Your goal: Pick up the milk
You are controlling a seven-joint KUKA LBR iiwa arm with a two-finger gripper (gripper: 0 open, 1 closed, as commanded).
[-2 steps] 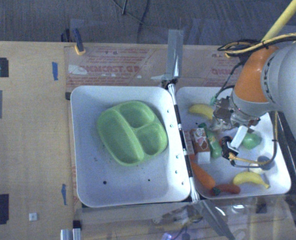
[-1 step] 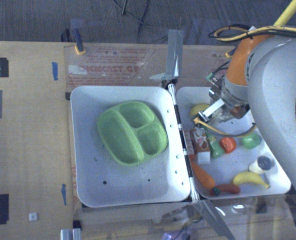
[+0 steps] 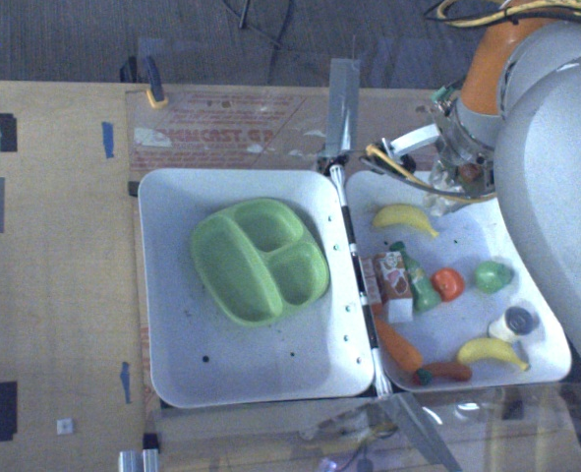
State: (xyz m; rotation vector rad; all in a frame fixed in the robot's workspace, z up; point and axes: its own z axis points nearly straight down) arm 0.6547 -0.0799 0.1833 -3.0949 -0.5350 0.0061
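Two white bins are sitting side by side on your bench; the left bin point(image 3: 172, 352) is carrying a green divided plate point(image 3: 260, 260), and the right bin point(image 3: 487, 226) is holding all the toy food. The milk carton point(image 3: 396, 283) is lying on its side near the right bin's left wall, just beside the divider. It looks tipped over rather than stood up, probably from being scattered at random with the rest.

Its long axis is running roughly top to bottom in the camera view, tilting slightly. The white end is pointing toward the near edge; the printed end is pointing away, toward the banana point(image 3: 404, 217).

Neighbours are crowding it: a green vegetable piece point(image 3: 424, 293) is touching or just beside its right flank, a carrot point(image 3: 400, 347) is lying just below, and a tomato point(image 3: 448, 283) is sitting near.

Your end effector point(image 3: 454, 177) is hovering over the bin's far right corner, well apart from the carton. You cannot tell its opening from this angle; cables and the wrist are hiding it. Nothing is visibly held.

Judgement: you are looking at the approach stage, with the pick not yet begun. Closing across the carton's short width looks most sensible.
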